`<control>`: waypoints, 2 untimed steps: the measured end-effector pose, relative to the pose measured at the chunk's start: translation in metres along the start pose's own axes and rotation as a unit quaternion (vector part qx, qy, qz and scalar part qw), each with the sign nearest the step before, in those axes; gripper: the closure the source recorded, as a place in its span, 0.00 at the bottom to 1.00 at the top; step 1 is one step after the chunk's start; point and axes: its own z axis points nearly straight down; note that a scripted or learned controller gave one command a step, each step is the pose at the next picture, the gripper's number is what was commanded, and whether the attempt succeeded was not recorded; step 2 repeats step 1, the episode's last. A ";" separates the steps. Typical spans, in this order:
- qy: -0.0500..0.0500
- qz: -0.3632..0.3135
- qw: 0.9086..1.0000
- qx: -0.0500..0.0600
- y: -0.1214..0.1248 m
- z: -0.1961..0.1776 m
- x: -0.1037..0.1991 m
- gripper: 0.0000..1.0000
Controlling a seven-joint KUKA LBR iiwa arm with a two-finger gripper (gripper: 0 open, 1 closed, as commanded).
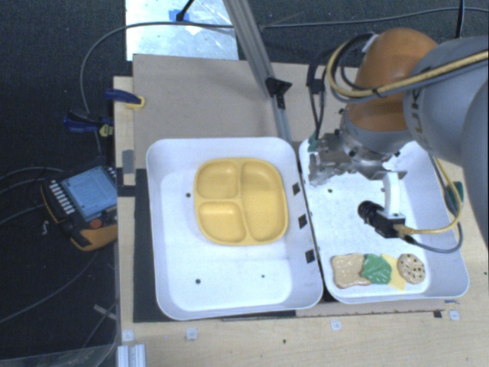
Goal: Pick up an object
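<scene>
Toy food pieces (378,270), seemingly light, flat and stiff, lie clustered at the right bin's (336,220) near edge, best pinched across thin edges; the gripper (325,167) hovers well apart, its grip state untellable.

Divided plate (241,201) in left bin (172,281); toast (349,270), leaf (376,269), cookie (411,267) along right bin (458,281) front edge.
</scene>
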 end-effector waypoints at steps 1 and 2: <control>0.000 0.000 1.000 0.000 -0.019 -0.011 0.053 1.00; 0.000 0.000 1.000 0.000 -0.019 -0.011 0.053 1.00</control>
